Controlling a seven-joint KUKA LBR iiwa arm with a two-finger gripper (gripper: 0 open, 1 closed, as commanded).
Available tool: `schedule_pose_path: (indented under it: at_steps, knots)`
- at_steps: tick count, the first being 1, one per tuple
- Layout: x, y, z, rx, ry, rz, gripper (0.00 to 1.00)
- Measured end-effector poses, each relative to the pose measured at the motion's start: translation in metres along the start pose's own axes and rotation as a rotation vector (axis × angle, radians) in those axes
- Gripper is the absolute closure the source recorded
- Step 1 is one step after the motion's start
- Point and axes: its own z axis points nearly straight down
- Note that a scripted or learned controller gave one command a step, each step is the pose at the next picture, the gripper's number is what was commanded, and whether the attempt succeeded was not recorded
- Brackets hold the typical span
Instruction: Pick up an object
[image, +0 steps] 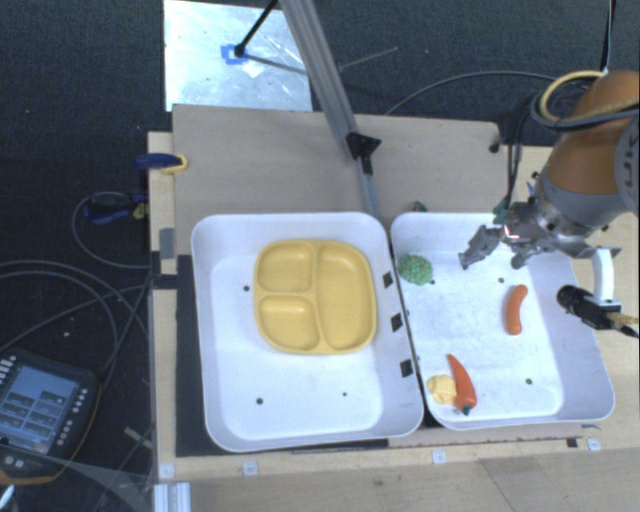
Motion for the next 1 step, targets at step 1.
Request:
schedule_pose_path:
  at_steps: [1]
  knots:
    - [-0.004,-0.0039,0.0617,0.002,0.0,0.001,0.0]
